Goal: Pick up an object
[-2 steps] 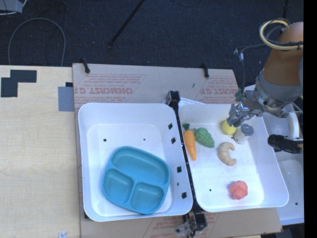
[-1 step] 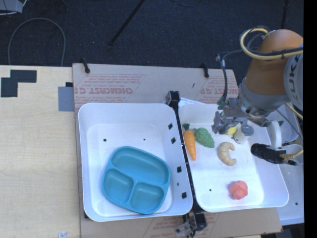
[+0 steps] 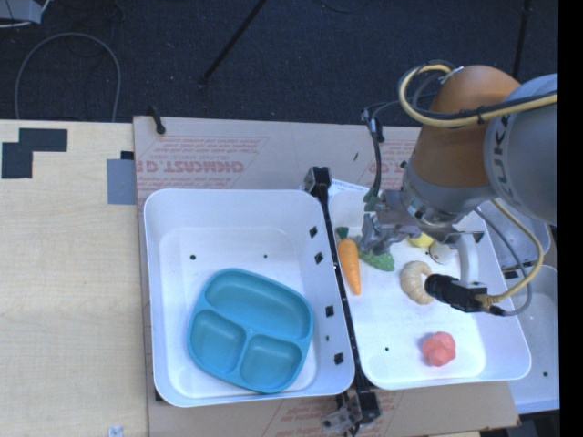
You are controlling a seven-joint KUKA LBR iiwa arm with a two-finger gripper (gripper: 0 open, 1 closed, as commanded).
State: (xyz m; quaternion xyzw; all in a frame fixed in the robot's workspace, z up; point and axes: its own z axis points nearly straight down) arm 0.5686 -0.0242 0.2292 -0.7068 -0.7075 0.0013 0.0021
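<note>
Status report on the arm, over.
Gripper low in right bin, over carrot's leafy end. Nothing seen held. Pink toy and beige piece lie apart. Blue tray in left bin.

Both bins [image 3: 164, 244] are white, and the divided tray [image 3: 249, 329] in the left one is plain light blue. In the right bin lie an orange carrot [image 3: 349, 264] with a green piece [image 3: 380, 261] beside it, a cream lump [image 3: 416, 280], something yellow [image 3: 421, 240] (mostly hidden) and a pinkish-red object [image 3: 438, 349].
</note>
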